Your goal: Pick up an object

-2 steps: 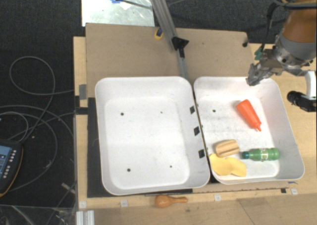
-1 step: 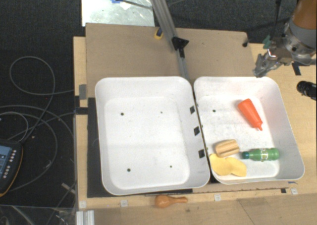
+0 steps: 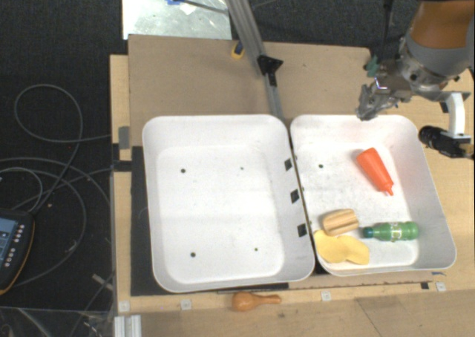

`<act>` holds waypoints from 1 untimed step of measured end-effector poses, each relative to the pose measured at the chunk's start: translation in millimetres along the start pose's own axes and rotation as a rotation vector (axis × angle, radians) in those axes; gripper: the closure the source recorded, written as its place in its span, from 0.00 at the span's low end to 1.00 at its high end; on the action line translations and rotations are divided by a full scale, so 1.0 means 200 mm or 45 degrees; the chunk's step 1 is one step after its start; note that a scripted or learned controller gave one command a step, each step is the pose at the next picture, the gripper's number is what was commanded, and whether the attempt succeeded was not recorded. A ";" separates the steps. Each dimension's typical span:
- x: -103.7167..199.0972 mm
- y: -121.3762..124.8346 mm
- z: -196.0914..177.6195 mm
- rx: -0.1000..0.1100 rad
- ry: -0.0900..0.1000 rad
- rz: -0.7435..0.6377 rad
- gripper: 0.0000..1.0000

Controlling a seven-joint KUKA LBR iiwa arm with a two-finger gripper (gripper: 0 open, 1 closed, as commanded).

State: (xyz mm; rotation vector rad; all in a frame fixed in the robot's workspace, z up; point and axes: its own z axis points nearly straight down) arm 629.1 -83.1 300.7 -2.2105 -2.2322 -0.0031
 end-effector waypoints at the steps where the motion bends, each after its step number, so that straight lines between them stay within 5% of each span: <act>1: 0.21 -0.10 0.09 0.002 0.000 0.001 1.00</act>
